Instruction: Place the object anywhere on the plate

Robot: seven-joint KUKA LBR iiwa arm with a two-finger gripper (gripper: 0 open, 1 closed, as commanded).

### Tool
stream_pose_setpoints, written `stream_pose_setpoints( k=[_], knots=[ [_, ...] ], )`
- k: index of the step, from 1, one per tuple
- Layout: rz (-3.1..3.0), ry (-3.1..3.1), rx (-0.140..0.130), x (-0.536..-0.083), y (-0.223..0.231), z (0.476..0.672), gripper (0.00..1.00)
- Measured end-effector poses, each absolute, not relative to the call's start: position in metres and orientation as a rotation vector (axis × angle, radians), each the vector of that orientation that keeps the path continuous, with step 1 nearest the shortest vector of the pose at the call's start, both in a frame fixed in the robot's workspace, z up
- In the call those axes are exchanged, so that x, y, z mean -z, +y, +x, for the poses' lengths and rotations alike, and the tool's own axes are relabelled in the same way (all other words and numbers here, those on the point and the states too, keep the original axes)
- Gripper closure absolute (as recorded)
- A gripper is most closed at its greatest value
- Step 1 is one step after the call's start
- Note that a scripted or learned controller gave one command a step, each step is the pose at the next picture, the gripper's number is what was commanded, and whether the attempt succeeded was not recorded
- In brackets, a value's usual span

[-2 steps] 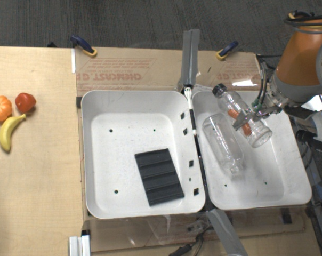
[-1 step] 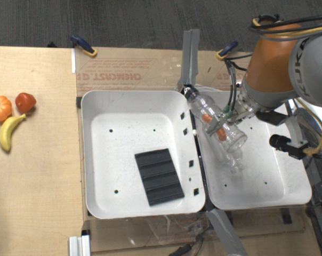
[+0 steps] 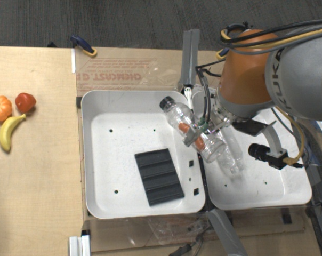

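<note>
A clear, ribbed plastic bottle [image 3: 201,135] with a grey cap lies tilted across the rim between the two shallow white bins [image 3: 97,159]; a dark, ridged rectangular plate [image 3: 158,176] rests flat in the left bin; the grey-and-orange arm [image 3: 257,73] reaches down, its gripper [image 3: 199,132] clasping the bottle's middle; "KUKA" is partly legible on the arm.

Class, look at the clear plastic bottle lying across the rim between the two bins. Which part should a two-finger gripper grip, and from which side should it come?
Grip the clear plastic bottle around its mid-body, near the orange label, probably from above. It lies tilted on its side, cap toward the left bin, so the fingers should close across its narrow width, at right angles to its long axis. The body looks round and smooth, so a centred grip is likely steadier than the tapering neck.
</note>
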State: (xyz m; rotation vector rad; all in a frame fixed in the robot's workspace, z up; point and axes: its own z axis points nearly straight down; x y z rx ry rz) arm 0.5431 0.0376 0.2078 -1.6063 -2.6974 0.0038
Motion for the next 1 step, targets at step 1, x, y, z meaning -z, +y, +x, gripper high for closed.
stream_pose_setpoints(
  k=[1],
  knots=[
    [-1.176,-2.913,-0.003,-0.2135,0.1036,0.5738,1.0]
  ],
)
